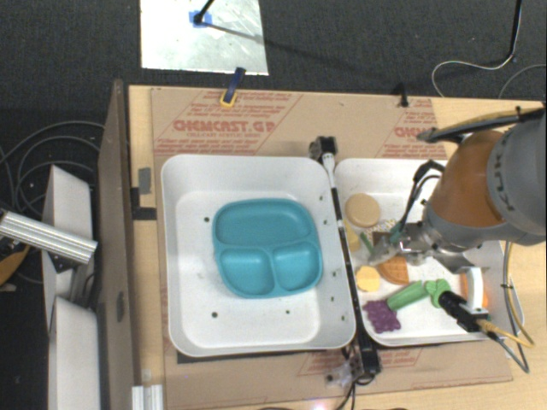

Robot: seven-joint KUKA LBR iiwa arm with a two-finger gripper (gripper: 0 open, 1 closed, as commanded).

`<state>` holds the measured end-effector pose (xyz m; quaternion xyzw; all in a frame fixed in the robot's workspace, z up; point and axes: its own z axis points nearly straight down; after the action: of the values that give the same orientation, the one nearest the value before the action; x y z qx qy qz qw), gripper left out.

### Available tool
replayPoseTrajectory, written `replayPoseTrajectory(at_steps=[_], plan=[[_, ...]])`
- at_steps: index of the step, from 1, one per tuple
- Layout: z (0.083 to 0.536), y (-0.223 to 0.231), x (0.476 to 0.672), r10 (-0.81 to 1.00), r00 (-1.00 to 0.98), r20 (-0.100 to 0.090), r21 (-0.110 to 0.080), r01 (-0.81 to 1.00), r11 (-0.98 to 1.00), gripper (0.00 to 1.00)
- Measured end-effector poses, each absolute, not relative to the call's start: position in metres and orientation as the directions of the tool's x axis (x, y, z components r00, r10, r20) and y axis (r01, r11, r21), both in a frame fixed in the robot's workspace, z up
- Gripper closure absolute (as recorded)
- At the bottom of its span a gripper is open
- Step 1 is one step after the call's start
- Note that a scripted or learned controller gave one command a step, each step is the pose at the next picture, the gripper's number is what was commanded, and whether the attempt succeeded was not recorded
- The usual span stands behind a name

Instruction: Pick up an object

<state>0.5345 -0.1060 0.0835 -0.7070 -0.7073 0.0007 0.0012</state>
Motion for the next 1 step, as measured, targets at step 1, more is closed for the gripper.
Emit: replayPoseTrajectory(at_steps=[1], plan=[[0.0853, -0.1015, 0.5930, 1.000, -0.006, -0.001, 0.006, 1.000, 0.006, 0.00]])
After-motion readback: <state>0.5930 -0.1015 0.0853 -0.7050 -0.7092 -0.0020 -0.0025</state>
